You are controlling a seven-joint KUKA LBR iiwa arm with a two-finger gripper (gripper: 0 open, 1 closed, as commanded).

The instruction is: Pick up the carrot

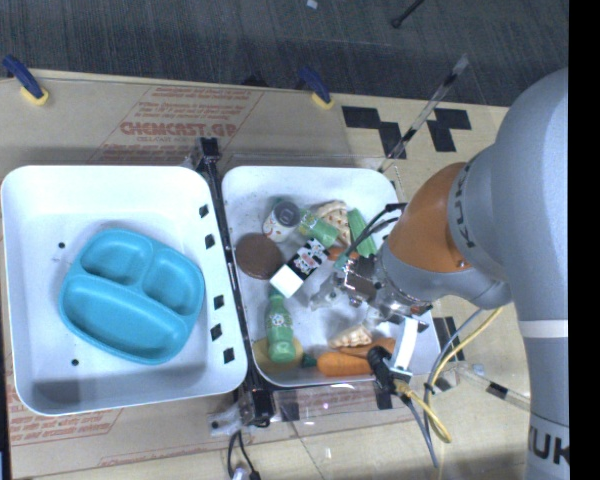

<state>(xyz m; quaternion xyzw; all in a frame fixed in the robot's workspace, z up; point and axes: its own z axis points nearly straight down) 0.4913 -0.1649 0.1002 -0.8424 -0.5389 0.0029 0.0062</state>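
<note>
Fingers (358,290) hidden among clutter, grip unclear, carrot (346,364) lying at right bin's (242,190) near edge

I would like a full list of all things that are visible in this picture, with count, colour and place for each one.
White shallow bins: 2, white, side by side on the bench.
Blue plastic divided tray: 1, light blue, in the left bin.
Orange carrot: 1, orange, near front edge of the right bin.
Brown round disc: 1, brown, left part of the right bin.
Green plastic bottle: 1, green with a yellow end, front left of the right bin.
Small round can: 1, grey and white, back of the right bin.
Blue clamps: 2, blue with yellow, back edge of the bench.
Grey robot arm: 1, grey with orange band, from the right.
Gripper: 1, metal, low over the right bin, fingers hard to make out.
</note>
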